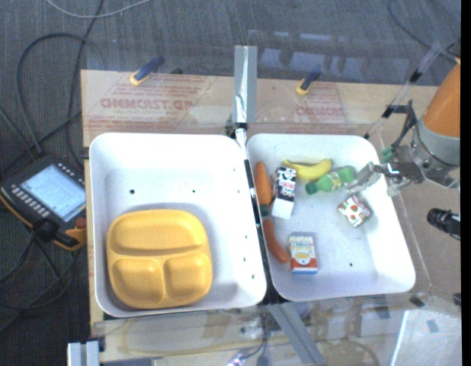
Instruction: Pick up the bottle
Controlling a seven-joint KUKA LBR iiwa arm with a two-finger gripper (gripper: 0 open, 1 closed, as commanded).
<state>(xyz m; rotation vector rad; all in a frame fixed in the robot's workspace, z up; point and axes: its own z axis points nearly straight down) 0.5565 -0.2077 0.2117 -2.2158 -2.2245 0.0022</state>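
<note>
Just left of the claw (375,171), green bottle (332,179), lying beside banana (308,167)

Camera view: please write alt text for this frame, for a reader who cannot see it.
A grey arm's gripper reaches in from the right beside a green bottle lying in the right bin, among a banana, two carrots, small cartons and a packet. The left bin holds a yellow divided tray.

Green bottle (331,180), yellow tray (159,258)
</note>
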